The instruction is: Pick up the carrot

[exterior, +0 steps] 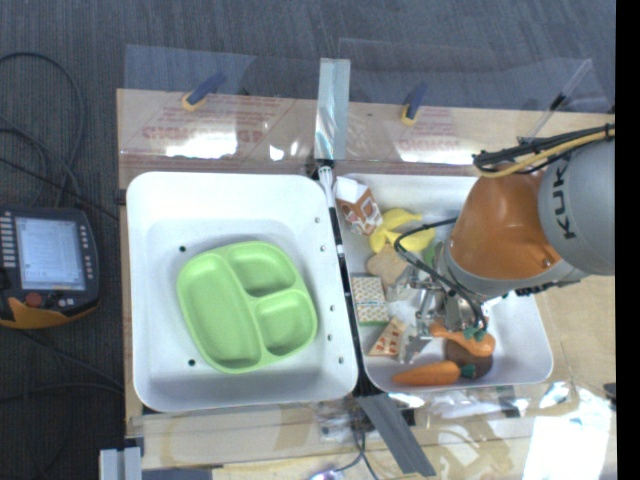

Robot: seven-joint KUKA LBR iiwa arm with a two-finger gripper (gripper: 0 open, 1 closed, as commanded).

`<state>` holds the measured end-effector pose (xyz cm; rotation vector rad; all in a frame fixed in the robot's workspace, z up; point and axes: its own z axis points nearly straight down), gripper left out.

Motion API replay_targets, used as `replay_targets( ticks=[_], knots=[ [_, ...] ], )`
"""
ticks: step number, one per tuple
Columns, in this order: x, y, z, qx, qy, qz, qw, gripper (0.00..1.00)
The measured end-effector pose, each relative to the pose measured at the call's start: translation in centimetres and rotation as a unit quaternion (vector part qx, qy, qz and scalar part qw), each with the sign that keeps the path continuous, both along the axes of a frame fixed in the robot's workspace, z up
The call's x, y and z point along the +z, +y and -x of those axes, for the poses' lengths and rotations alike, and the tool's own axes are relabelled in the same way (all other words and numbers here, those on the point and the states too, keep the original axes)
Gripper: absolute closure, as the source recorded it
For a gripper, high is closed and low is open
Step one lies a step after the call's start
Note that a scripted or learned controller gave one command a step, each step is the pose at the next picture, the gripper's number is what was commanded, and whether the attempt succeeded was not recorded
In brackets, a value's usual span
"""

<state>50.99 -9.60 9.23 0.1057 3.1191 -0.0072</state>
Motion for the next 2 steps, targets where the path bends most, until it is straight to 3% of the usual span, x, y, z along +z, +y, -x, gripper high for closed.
replay_targets(
  ticks=[1, 2],
  knots=[
    [0.1, -1.4, 1.7, 0.003, -0.004, -0.0016, 1.0000, 0.00],
    [0.1, -5.6, 1.6, 0.116, -0.005, 0.0011, 0.9932, 0.00]
  ],
)
